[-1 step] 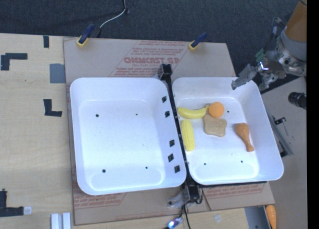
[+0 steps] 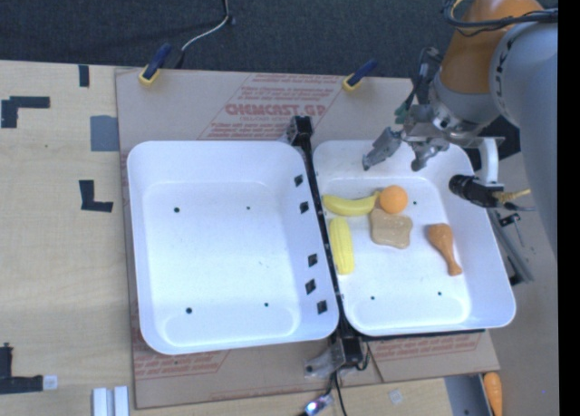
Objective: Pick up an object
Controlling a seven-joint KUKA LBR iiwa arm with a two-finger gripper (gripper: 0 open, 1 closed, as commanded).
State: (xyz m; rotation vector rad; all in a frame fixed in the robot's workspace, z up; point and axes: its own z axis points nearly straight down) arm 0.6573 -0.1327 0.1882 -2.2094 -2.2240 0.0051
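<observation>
The right bin [image 2: 480,310] holds a yellow banana [image 2: 350,205], an orange ball [image 2: 393,199], a tan bread-like piece [image 2: 391,231], a yellow corn cob [image 2: 341,245] and a brown drumstick [image 2: 444,246]. My gripper [image 2: 399,157] hangs over the far part of this bin, above and behind the orange ball. Its two fingers are spread apart with nothing between them. No object touches the gripper.
The left bin [image 2: 149,224] sits beside the right one, with a black clip strip [image 2: 308,215] along the shared edge. Both stand on a cardboard sheet [image 2: 263,106] held by blue-yellow clamps. The arm's orange band [image 2: 480,33] rises at the upper right.
</observation>
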